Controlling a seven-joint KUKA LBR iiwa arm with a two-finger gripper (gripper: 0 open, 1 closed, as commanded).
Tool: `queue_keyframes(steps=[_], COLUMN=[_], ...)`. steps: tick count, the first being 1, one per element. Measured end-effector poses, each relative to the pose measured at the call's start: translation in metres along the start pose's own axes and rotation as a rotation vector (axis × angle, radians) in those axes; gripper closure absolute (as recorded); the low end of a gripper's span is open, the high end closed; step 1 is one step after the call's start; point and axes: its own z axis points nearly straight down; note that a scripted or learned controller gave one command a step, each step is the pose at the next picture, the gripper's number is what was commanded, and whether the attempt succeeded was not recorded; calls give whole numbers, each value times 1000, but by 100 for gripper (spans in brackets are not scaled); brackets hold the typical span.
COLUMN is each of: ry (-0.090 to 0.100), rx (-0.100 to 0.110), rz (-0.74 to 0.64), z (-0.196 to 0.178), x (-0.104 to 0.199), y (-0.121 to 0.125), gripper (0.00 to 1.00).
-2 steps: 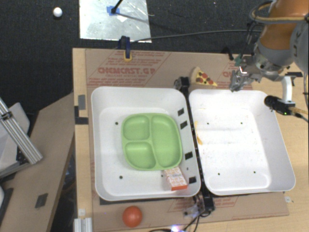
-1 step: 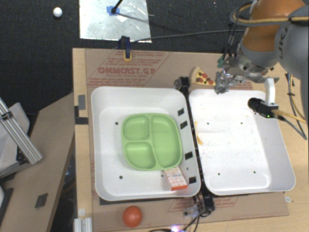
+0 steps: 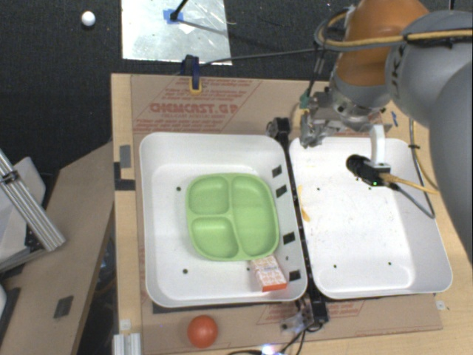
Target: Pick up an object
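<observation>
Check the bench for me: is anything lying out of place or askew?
Yes. An orange ball sits outside both bins on the cardboard below the left bin. The small box lies askew by the green tray, at that bin's lower rim.

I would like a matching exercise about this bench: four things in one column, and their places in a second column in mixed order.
Things:
1. green divided plate
2. small orange and white box
3. orange ball
4. gripper

Places:
A. on the cardboard in front of the left bin
B. above the far left corner of the right bin
C. in the middle of the left bin
D. in the left bin, by its near right corner

Pairs: 1-C, 2-D, 3-A, 4-B
</observation>
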Motion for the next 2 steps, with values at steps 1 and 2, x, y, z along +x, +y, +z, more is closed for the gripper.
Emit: queue_keyframes(steps=[1, 2], ry=[0, 1], rx=[1, 1], rz=[0, 0], z=[11, 3], x=[51, 106], y=[-1, -14], gripper=[100, 100])
